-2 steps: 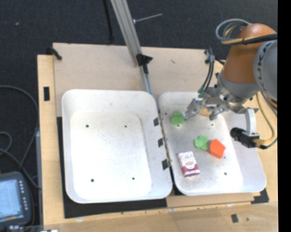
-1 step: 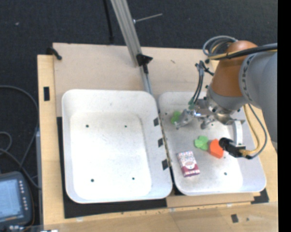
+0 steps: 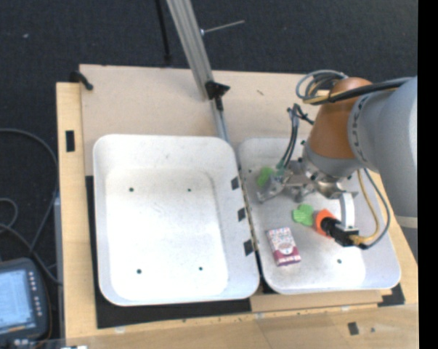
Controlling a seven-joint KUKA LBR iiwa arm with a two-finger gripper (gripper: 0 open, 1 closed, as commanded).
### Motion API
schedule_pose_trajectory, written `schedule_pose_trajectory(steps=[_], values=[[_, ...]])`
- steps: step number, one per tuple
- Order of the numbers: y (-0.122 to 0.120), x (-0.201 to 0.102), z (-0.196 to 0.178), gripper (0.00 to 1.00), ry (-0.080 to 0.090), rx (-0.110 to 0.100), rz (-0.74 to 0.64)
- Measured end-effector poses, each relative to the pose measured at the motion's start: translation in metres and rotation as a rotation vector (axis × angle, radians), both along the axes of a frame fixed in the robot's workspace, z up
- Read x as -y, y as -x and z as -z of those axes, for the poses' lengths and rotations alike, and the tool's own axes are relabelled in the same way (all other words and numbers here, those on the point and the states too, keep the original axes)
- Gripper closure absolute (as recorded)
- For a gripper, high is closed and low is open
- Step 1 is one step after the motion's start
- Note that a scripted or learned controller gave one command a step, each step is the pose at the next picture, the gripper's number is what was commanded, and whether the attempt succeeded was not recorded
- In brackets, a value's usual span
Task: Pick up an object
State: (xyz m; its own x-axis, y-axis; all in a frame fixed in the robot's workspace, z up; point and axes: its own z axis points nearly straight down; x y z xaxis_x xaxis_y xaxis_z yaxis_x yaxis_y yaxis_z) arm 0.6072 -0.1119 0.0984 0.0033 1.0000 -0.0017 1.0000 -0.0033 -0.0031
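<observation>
Evenly and fairly brightly lit from above, no hard shadows anywhere. Mild glare on the two shallow white plastic bins, washing out their surface texture (speckle barely readable). Soft, low resolution overall, with slightly fuzzy edges on small items. Dark carpeted floor grainy and underexposed beside the pale tan wooden worktop. Thin dim shading under the bin rims.

My bench is a pale wooden board, and two shallow white bins sit side by side on it, touching along their inner edges. The left bin is the larger one, and the right bin lies under my arm. A slanted metal post meets the board just behind where the bins join.
</observation>
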Motion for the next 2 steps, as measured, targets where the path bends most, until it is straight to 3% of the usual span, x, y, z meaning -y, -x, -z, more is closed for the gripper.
schedule_pose_trajectory(steps=[1,2], values=[[-0.002,0.001,-0.014,1.0,-0.001,0.008,0.007],[-0.006,-0.001,-0.078,1.0,0.0,0.011,-0.006]])
